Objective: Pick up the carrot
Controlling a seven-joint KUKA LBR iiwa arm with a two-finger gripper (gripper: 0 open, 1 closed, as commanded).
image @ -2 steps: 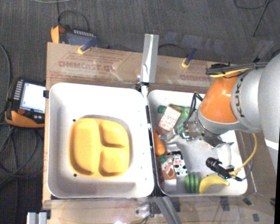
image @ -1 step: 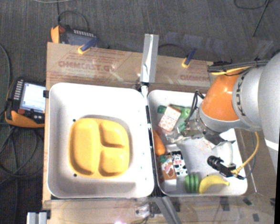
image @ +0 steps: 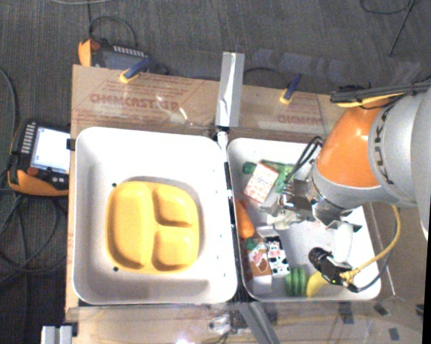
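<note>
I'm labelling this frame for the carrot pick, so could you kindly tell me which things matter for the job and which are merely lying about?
Belongs to the job:
- carrot, against the right bin's left wall
- end effector, over the right bin

Just lying about:
- yellow divided tray in the left bin
- red-and-white packet
- cow-patterned carton
- green vegetable
- yellow fruit
</note>
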